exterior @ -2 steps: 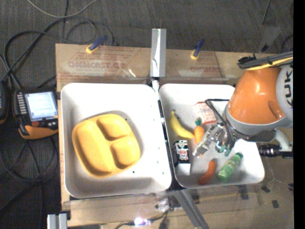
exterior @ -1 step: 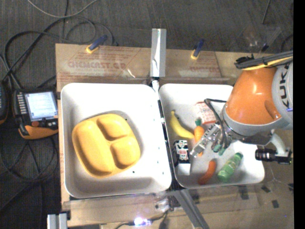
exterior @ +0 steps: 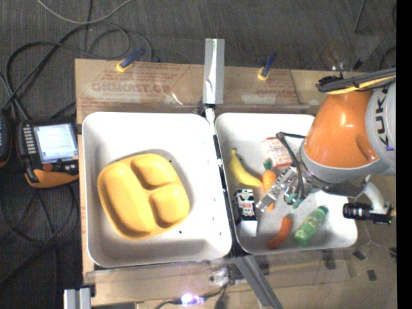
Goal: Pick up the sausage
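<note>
Nearest you, at the front of the right bin [exterior: 335, 242], lies the sausage [exterior: 280, 232]: a short, reddish-orange link, slightly curved, slanting from lower left to upper right on the white floor. Just beside it on the right you see a green bottle [exterior: 311, 225] lying tilted the same way. A little farther in, the gripper [exterior: 278, 190] hangs over the middle of this bin, above and apart from the sausage; its metal parts sit over an orange carrot-like piece [exterior: 269, 174], and you cannot tell whether it is released or clenched. To its left, a small dark-and-white box [exterior: 244, 204] rests against the bin's left wall, with a yellow banana [exterior: 243, 170] just behind it. Farther back sits a red-and-white carton [exterior: 277, 151]. In the left bin [exterior: 116, 124] you find a yellow divided plate [exterior: 144, 194] with three compartments. The table [exterior: 148, 85] behind the bins is brown board.
</note>
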{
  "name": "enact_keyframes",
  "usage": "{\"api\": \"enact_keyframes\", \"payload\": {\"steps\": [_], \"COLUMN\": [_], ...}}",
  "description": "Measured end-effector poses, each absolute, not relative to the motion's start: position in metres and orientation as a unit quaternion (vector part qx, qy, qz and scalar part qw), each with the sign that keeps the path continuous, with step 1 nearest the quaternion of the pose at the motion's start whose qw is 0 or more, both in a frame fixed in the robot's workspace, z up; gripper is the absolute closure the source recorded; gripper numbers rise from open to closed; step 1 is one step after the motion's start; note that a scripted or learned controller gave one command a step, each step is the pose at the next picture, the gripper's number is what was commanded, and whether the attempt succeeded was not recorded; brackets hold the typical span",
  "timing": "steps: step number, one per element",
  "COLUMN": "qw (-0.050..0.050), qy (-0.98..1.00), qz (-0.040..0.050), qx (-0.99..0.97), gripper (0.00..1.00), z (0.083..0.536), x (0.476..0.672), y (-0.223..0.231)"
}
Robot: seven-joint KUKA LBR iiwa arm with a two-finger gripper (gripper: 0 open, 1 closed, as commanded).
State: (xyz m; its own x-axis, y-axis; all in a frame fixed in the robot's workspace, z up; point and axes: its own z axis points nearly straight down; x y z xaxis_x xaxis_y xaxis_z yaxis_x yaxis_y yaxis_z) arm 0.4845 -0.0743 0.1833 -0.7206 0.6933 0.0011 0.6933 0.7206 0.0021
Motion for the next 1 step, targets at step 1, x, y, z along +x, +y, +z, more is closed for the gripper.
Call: {"api": "enact_keyframes", "payload": {"steps": [1], "qw": [0.001], "qy": [-0.901], "qz": [0.0004], "qx": [-0.433], "gripper": [1.00], "z": [0.1829], "x": [0.5080], "y": [-0.0492]}}
